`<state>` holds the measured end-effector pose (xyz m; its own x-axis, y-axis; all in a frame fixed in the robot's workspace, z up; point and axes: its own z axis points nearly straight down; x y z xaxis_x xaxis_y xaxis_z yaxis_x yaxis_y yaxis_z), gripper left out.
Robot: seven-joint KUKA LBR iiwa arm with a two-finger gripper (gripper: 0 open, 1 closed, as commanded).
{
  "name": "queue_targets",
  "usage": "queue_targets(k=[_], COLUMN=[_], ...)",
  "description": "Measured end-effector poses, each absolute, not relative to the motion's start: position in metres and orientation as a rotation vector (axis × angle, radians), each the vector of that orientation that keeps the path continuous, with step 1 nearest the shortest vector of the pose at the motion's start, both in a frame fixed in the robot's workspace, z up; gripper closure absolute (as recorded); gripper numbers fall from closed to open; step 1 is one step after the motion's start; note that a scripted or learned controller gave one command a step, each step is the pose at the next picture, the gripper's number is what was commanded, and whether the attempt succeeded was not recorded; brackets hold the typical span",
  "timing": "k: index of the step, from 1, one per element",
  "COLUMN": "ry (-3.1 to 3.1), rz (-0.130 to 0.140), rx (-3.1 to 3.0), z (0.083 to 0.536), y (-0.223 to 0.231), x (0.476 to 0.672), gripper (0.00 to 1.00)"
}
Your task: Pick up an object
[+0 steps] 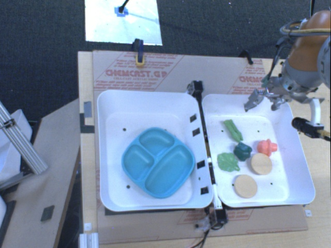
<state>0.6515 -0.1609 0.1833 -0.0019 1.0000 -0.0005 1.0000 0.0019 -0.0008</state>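
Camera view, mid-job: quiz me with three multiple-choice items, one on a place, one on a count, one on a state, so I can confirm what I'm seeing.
1. Where does the blue divided plate lie?
A. In the left bin
B. In the right bin
C. On the bench outside the bins

2. How many tan round discs lie in the right bin?
A. One
B. Two
C. Four

3. Where is the gripper relative to the items?
A. Pressed down on the plate
B. Over the right bin's far edge, apart from the items
C. Touching the orange piece

Answers:
1 A: the plate sits in the left bin.
2 B: two discs.
3 B: it is over the far rim, beyond the long green piece.
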Motion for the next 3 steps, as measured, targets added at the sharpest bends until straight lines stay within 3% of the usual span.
queue_targets(k=[1,2,3], ry=[-2.224,-2.229,-2.231], rz=[0.001,-0.005,-0.006], rx=[-2.218,-2.221,-2.219], z=[0.122,0.136,0.182], y=[-0.157,-0.158,-0.152], x=[0.650,0.652,0.657], gripper=[0.00,1.00,1.00])
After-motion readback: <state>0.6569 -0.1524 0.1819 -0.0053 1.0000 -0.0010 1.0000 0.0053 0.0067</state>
